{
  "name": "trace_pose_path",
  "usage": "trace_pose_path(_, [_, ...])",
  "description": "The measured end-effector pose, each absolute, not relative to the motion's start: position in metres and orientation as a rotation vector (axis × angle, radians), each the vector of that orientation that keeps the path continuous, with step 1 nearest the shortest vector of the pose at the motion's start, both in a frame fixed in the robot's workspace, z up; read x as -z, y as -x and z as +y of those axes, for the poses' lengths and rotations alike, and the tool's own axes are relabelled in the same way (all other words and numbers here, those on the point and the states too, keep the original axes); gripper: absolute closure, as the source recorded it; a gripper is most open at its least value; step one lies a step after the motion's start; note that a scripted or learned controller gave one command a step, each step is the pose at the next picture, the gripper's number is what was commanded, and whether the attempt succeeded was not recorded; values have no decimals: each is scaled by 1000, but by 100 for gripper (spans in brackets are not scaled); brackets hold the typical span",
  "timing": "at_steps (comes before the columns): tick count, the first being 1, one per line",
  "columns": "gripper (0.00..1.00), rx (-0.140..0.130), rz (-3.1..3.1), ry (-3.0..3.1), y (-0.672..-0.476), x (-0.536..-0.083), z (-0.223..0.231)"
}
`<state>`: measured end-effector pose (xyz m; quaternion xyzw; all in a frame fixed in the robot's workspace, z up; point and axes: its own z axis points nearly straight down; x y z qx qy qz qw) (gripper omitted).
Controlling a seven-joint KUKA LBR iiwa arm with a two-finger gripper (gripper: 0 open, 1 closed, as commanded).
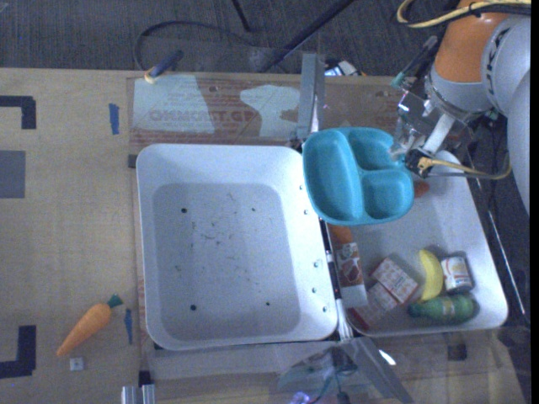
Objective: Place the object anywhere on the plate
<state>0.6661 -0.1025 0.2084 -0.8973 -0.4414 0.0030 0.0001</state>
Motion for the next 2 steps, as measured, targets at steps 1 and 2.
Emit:
trace_pose_path(1, [100,-1,-1650,2672,-594,-203,-127])
trace_pose_path(2, [100,2,-1452,2787,-604,-375,-127])
